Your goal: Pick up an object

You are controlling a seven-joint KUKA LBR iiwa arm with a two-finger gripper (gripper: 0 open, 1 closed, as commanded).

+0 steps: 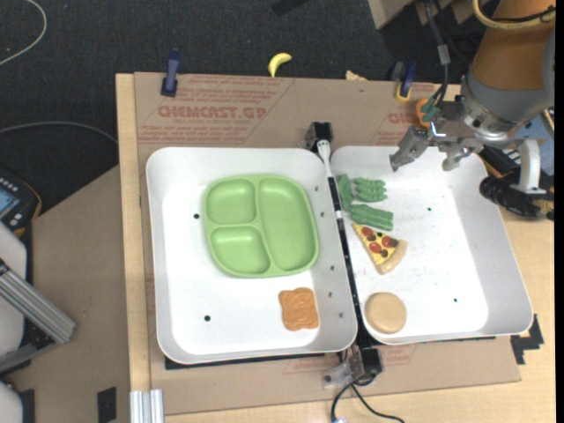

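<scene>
The grey two-finger gripper (434,152) is hanging over the top part of the right shallow white bin (476,263), and its two fingers are standing wide apart with nothing between them. One finger (407,152) is pointing down on the left and the other finger (456,155) is sitting on the right. Just below the gripper and a bit to its left, two green bumpy toy bean pods (365,201) are lying close to the wall between the bins. Further below the gripper, a toy pizza slice with red dots (381,247) is lying just under the green pods. Lower still, a round tan toy cookie (385,313) is sitting near the bottom edge of the same bin. Well to the left of the gripper, in the left shallow white bin (172,236), a light green plastic plate with three parts (261,225) is resting flat. Below that plate, far down and left of the gripper, an orange toy bread slice (299,308) is lying. Both bins are sitting on a brown cardboard sheet (220,108).
</scene>
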